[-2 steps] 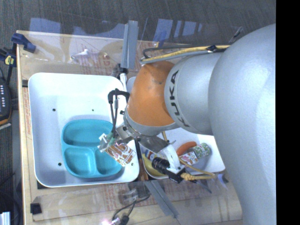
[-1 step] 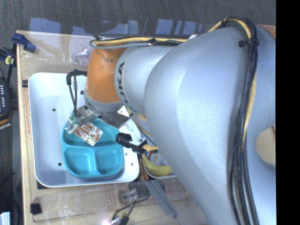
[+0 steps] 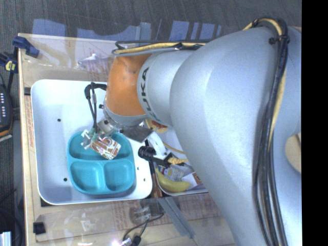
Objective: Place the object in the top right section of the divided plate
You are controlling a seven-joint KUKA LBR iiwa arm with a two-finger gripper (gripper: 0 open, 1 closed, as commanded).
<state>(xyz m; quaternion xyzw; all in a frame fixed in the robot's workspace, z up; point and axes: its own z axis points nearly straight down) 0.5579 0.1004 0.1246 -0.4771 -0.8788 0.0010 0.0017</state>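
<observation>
Packet [image 3: 105,147] — just under pincer [image 3: 98,132]

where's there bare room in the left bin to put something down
Bare floor lies in the left bin between its left wall and the blue divided plate. The plate's two lower sections are bare. Its upper section is crowded by a wrapped object under the gripper.

"UKA" lettering on the arm [image 3: 145,94].

Divided plate [image 3: 100,174] in left bin [image 3: 48,132], packet [image 3: 105,146] in its upper section; banana [image 3: 171,184] in right bin [image 3: 160,191]
</observation>
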